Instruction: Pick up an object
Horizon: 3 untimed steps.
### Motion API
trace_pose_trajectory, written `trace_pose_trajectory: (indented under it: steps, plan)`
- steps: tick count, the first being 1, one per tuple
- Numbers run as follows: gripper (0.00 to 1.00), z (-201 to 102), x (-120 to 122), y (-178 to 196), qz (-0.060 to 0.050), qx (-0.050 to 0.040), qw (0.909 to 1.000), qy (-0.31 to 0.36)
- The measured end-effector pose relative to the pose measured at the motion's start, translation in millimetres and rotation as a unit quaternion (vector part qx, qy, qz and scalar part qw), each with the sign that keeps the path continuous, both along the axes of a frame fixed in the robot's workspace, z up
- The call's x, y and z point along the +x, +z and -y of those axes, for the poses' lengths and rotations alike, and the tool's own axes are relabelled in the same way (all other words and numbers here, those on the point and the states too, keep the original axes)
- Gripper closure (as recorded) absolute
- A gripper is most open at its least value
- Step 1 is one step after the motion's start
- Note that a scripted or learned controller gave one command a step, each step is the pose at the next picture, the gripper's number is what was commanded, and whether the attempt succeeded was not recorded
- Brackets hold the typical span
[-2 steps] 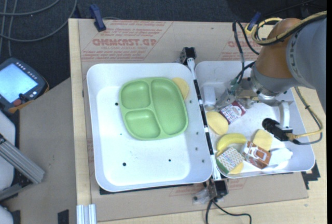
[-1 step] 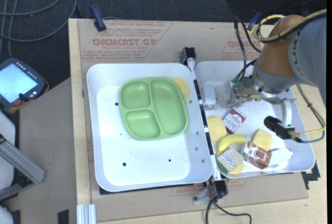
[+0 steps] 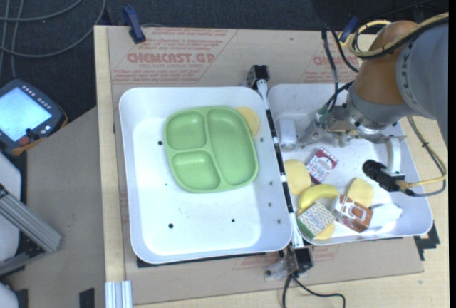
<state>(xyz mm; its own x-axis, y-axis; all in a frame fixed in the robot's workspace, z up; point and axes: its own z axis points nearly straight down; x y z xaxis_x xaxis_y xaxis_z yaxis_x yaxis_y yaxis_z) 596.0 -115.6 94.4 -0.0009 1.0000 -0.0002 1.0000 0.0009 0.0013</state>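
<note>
The gripper (image 3: pixel 329 130) is low in the right bin (image 3: pixel 420 217), near its back edge; if it is closed, I cannot tell. A yellow banana (image 3: pixel 317 194) lies near the bin's front-left corner.

Pale green tray (image 3: pixel 211 148), white bins (image 3: pixel 142 157), yellow banana (image 3: pixel 318 194), possibly red-white packet (image 3: pixel 322 164)

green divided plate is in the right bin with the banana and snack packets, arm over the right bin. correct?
Not quite. The camera view shows the green three-compartment plastic plate in the left white bin, apart from the food. The yellow banana and small snack packets do lie in the right white bin, and the grey arm with the orange band is over that bin.
</note>
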Motion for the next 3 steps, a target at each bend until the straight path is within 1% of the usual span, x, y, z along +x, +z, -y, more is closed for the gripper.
trace_pose_trajectory:
  steps: [1,2,3]
  plan:
    - [0.0,-23.4,-29.7,-10.0,-0.001,0.0003,1.0,0.0]
    - [0.0,-19.0,-3.9,-9.8,0.0,-0.0002,1.0,0.0]
    - [0.0,-15.7,-54.5,-10.1,-0.001,0.0002,1.0,-0.001]
